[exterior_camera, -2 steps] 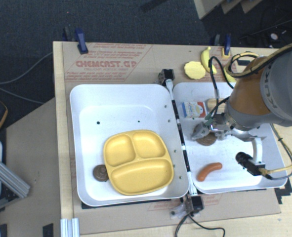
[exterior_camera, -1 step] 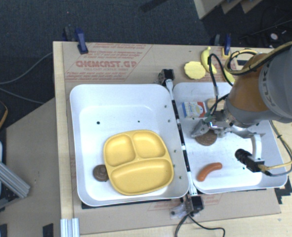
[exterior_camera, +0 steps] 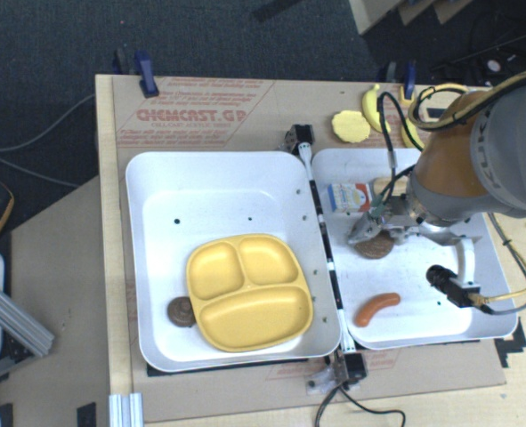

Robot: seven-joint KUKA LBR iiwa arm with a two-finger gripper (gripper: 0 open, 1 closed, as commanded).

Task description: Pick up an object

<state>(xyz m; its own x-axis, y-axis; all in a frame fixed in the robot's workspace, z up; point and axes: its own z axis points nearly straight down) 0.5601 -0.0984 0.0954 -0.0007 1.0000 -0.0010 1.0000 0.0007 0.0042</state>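
My gripper (exterior_camera: 374, 231) is down in the right bin (exterior_camera: 423, 327), right over a brown round patty (exterior_camera: 377, 246) that peeks out beneath it. An orange-red sausage (exterior_camera: 376, 307) lies toward the bin's front. A small carton with red and blue print (exterior_camera: 348, 197) sits at the bin's back left, just behind the gripper. The arm's grey body and orange band (exterior_camera: 449, 163) cover the back right part of the bin.
The left bin (exterior_camera: 156, 194) holds a yellow divided tray (exterior_camera: 246, 290) and a small brown disc (exterior_camera: 182, 310) at its left side. Yellow toy pieces (exterior_camera: 352, 125) and cables lie on the bench behind the right bin.
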